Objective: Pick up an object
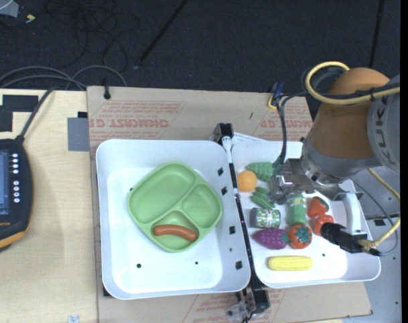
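Observation:
The right bin (355,264) holds several toy foods: an orange (247,181), a leafy green vegetable (261,170), a green pepper-like piece (261,198), a small silver can (265,217), purple grapes (270,237), a red tomato (299,235), a corn cob (289,263), a green piece (297,210) and a red piece (318,207). My gripper (285,188) hangs low over the middle of this pile, between the leafy vegetable and the can. Its fingertips blend into the clutter.
The left bin (116,247) holds a green divided plate (175,206) with a toy sausage (175,232) in its front compartment. A black divider (234,207) separates the bins. A teach pendant (5,190) lies at far left. Cables loop around the arm at right.

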Tool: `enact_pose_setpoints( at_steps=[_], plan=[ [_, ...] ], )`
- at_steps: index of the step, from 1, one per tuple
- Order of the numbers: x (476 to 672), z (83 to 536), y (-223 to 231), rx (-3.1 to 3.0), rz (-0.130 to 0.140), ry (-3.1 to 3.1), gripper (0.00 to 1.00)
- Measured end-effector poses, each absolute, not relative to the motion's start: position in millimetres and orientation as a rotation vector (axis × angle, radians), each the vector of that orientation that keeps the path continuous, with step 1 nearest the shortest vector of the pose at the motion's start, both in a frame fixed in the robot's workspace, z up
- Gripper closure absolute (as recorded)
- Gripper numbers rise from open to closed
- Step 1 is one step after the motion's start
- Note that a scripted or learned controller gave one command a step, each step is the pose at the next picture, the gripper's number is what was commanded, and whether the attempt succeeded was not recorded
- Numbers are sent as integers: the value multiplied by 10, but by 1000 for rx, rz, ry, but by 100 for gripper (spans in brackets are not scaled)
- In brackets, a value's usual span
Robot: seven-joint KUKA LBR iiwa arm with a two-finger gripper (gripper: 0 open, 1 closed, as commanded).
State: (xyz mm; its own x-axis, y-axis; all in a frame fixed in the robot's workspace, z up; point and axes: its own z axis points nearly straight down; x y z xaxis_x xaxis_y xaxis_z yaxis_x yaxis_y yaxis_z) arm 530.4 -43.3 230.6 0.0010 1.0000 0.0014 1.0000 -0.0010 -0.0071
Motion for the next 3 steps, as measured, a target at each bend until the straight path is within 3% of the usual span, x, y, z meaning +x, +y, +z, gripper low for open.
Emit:
enact_pose_setpoints(
  at_steps=[3],
  plan=[
    [5310, 2579, -450, -2218, 13, -2205, 100]
  ],
)
